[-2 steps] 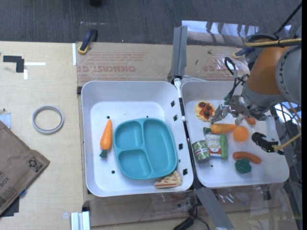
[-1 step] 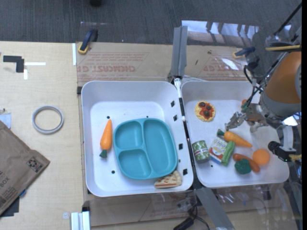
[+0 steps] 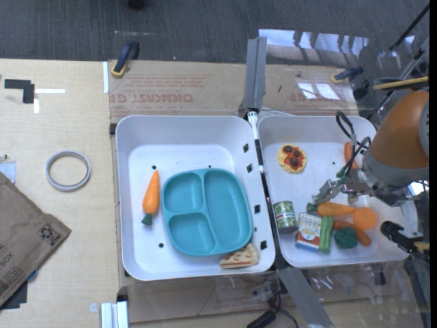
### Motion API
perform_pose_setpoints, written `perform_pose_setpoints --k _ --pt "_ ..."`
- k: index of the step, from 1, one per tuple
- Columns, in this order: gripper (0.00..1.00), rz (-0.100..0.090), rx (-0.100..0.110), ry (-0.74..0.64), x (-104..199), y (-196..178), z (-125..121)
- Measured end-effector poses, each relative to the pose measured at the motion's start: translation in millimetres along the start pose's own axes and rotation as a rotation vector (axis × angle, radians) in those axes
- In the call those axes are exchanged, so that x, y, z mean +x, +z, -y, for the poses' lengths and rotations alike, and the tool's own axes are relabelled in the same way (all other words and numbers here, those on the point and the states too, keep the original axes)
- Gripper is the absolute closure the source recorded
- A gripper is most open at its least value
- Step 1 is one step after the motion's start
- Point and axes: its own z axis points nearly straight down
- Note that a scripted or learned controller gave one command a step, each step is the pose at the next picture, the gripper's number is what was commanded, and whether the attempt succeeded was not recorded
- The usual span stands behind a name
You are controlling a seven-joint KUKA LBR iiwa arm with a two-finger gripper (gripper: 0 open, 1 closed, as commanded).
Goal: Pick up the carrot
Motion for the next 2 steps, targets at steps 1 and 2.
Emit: perform_pose_setpoints --k 1,2 --pt "0.00 0.002 -0.001 0.004 -60.2 -123.9 -14.3" --pt "0.00 0.001 -0.001 -0.037 -39.9 -4.3 -8.5"
